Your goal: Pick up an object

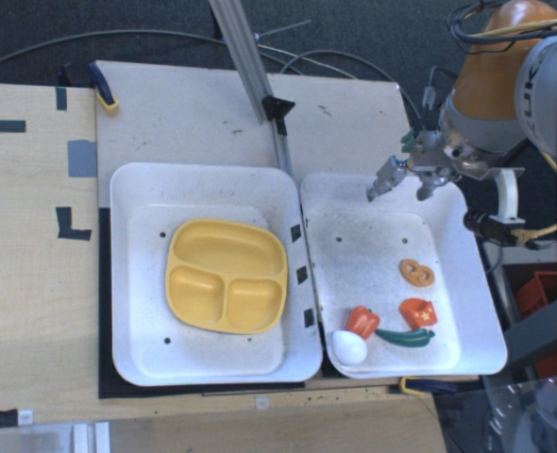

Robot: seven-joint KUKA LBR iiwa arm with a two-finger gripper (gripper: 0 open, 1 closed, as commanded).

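Note:
My gripper [403, 185] hangs open over the far edge of the right bin [467, 253], with nothing between its two fingers. Well below it in that bin lie a small brown pretzel [416, 272], an orange-red block [418, 312], a green pepper [406, 337], a red-orange piece [362, 322] and a white egg [348, 348]. These objects cluster at the bin's near right, apart from the gripper.
The left bin [137, 253] holds a yellow divided plate [227, 276]. A slanted metal pole [245, 50] rises behind the bins' shared wall. The grey and orange arm [500, 74] enters from the upper right. Cables lie on the dark floor behind.

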